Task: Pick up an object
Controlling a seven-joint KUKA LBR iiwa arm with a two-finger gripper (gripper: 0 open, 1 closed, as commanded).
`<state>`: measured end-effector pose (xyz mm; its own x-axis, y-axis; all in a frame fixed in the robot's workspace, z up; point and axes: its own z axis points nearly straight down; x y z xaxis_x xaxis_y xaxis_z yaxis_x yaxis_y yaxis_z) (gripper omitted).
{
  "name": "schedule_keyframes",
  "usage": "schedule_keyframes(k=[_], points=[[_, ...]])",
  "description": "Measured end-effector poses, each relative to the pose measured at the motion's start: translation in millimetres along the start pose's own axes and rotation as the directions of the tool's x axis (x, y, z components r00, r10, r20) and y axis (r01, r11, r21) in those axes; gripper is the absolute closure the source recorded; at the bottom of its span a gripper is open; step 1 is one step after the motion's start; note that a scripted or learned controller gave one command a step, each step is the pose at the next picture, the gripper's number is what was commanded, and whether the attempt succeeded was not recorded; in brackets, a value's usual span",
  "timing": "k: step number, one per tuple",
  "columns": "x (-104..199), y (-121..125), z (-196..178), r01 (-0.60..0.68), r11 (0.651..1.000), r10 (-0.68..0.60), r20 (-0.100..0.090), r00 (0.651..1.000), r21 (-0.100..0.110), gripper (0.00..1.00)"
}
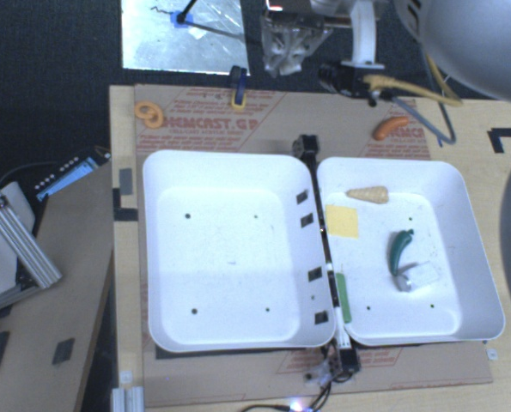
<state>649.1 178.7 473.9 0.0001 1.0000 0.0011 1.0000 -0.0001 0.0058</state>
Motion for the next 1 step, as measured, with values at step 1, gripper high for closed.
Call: schedule_keyframes(k=[1], points=[[18.0, 0.0, -32.6, 0.005, 1.0, -0.005, -0.001, 1.0, 0.001, 1.0]])
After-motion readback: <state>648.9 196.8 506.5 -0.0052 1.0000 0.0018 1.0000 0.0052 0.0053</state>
